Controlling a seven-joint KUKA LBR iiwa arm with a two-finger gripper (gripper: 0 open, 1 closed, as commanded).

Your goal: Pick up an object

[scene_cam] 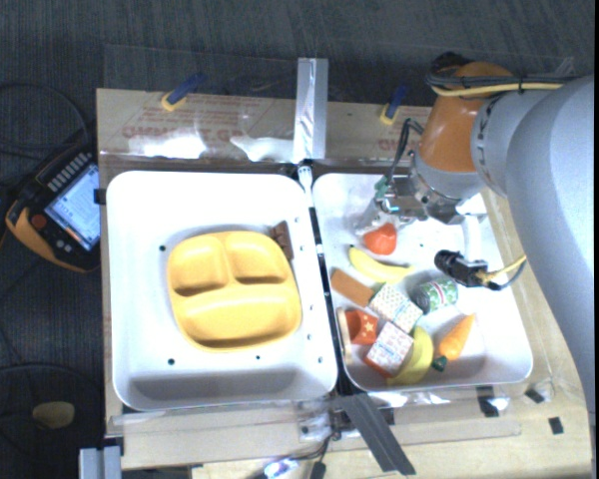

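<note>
— What sits nearest the gripper (391, 206)?
— A small red strawberry (380, 239) with a green tip, in the right bin (509, 362), just below the gripper. Whether the fingers are apart or together, I cannot tell.
— Count the rest.
— Two bananas: one (374, 262) beside the strawberry, one (417, 357) lower down. One carrot (456, 334), one green can (435, 293), two patterned cartons (393, 327). The left bin (130, 367) has one yellow divided tray (234, 287).
</note>
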